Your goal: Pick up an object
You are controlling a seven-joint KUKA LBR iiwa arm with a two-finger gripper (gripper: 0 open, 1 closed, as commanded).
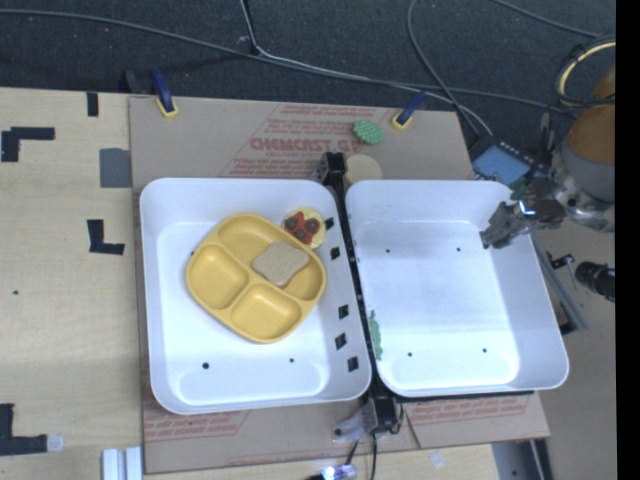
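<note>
A yellow divided plate [232, 286] lies in the left bin [180, 373]. A tan slice of toast [280, 262] rests on the plate's right side. A small toy with dark red berries [304, 226] sits at the plate's upper right rim. My gripper [497, 232] hangs over the upper right edge of the right bin [450, 298], far from the plate and with nothing seen in it. A small green scrap [374, 330] lies against the right bin's left wall.
A green round toy [368, 130] and a pale disc [364, 166] lie on the cardboard behind the bins. The grey arm [590, 158] stands at the right edge. Cables run across the dark floor at the back.
</note>
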